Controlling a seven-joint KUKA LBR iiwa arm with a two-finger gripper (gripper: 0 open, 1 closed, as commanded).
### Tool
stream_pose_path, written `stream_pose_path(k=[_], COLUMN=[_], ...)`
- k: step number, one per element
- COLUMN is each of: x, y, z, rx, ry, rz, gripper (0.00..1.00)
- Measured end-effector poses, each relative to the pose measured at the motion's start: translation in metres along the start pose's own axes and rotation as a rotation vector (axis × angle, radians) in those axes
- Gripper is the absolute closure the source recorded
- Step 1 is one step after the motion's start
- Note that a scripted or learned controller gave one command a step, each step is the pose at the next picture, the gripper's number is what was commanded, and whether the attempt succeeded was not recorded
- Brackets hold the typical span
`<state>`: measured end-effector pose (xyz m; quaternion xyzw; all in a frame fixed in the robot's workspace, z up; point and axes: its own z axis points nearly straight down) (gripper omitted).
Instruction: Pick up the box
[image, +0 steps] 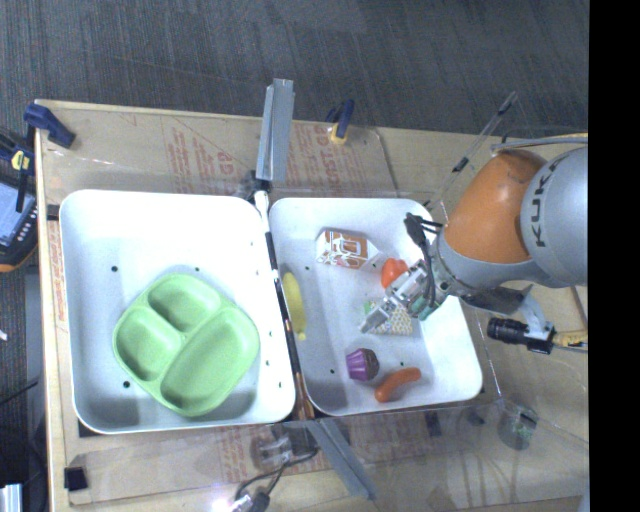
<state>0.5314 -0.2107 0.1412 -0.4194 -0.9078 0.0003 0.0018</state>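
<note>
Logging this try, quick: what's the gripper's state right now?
Gripper: cannot be told; it is low in the right bin, away from the box.

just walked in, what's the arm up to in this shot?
The KUKA arm reaches in from the right over the right bin, gripper low near the bin's middle. The box it is meant to pick up lies apart from it, toward the bin's back, not held. Also in that bin: a banana by the left wall, a purple item and an orange carrot-like piece toward the front. The left bin holds a green divided plate.
</note>
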Motion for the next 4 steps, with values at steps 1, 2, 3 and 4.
stream_pose_path(k=[1,2,3,4], x=[0.0,0.0,0.0,0.0], y=[0.0,0.0,0.0,0.0], z=[0.0,0.0,0.0,0.0], rx=[0.0,0.0,0.0,0.0], ry=[0.0,0.0,0.0,0.0], rz=[0.0,0.0,0.0,0.0], gripper=[0.0,0.0,0.0,0.0])
